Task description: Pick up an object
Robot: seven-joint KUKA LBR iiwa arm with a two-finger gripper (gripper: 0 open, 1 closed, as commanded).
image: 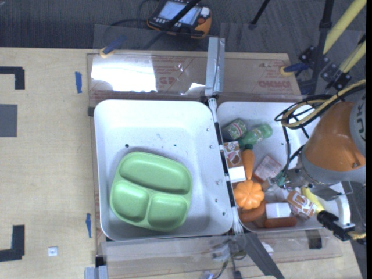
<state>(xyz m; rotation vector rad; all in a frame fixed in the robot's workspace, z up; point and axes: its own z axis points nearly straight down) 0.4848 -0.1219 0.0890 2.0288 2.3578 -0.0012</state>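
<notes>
Toys fill the right bin [264,110] — the job is to pick one up, and none looks lifted yet. I think the arm is at the reaching step, low over the pile and about to choose. Next it has to settle on one toy, close on it and lift straight up without dragging its neighbours.

The big grey arm [337,150] with its orange band leans in over the right side of the right bin. Its wrist hangs above the toys at the near corner. The gripper [289,186] is tucked under the arm, so I cannot tell how it stands.

In the left bin [152,112] lies a green tray [152,189]. In the right bin, just by the gripper, sit an orange pumpkin [249,195], a carrot [248,163] and small food packets [269,167].
</notes>
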